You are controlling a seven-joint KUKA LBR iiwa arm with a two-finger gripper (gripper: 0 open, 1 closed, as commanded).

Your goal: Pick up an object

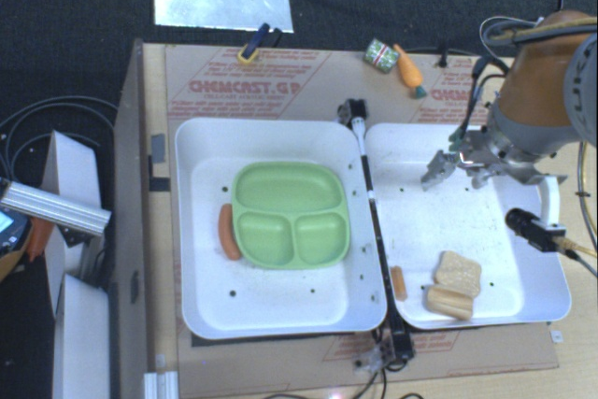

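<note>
Bread slice [458, 273] looks light and probably soft; grip its edges. Hand [460, 167] hangs spread wide, holding nothing.

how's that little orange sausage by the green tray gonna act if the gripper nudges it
The orange sausage looks cylindrical, so it would probably roll sideways. It lies against the green tray, which may block rolling that way. Its smooth, plastic-looking surface could slip.
</note>
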